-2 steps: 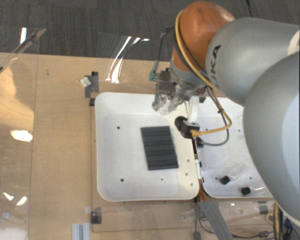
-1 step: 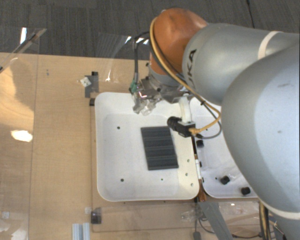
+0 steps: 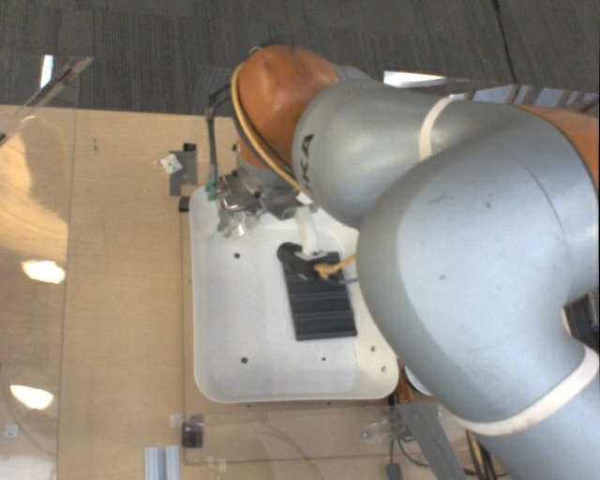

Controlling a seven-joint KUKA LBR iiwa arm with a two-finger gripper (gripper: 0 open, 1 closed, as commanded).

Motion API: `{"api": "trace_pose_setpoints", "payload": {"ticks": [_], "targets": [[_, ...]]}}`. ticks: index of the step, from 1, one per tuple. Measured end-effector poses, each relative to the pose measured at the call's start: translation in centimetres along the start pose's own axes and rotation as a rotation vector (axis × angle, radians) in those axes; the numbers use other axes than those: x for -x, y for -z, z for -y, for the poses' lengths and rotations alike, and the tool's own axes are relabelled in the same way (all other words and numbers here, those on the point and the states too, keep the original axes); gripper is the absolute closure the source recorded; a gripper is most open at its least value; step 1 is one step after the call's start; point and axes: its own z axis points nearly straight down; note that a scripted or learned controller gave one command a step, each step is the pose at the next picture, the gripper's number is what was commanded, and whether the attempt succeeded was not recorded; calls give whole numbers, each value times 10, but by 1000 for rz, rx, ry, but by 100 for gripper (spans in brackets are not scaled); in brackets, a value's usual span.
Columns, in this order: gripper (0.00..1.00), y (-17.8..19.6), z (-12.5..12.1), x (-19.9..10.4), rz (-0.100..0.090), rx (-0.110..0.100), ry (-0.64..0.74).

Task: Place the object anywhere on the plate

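Grey arm (image 3: 469,244) is spanning the right side of the view, its bulk covering the right half of the bench (image 3: 112,281). The orange band (image 3: 272,89) is showing at top centre, above the wrist.

The gripper (image 3: 232,221) is hanging over the far left corner of the white bin (image 3: 220,328), close to the rim and pointing down at the bin floor. It is showing small and glinting, partly tucked under the wrist, so I cannot tell whether the pincer is apart or together, nor whether anything is clamped in it.

Cannot tell where the object is lying. The arm is hiding the bin's right side and everything beyond it, and the same goes for the plate.

A few small dark holes (image 3: 244,359) are dotting the bin floor. The bin's near right corner is peeking out from under the arm.

A small black clamp (image 3: 187,173) is sitting just beside the bin's far left corner. A small dark block (image 3: 192,433) is sitting on the bench near the bin's near left corner, apart from the rim. Grey carpet (image 3: 141,28) is running along the top, beyond the bench. Light glare is showing on the bench's left side.
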Motion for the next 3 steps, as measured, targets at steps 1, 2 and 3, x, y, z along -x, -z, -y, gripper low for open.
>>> {"api": "trace_pose_setpoints", "payload": {"ticks": [1,2,3], "targets": [[100,-44,61,15,0,5,-15],[100,14,32,57,1,3,427],[100,35,0,11,1,3,277]]}}
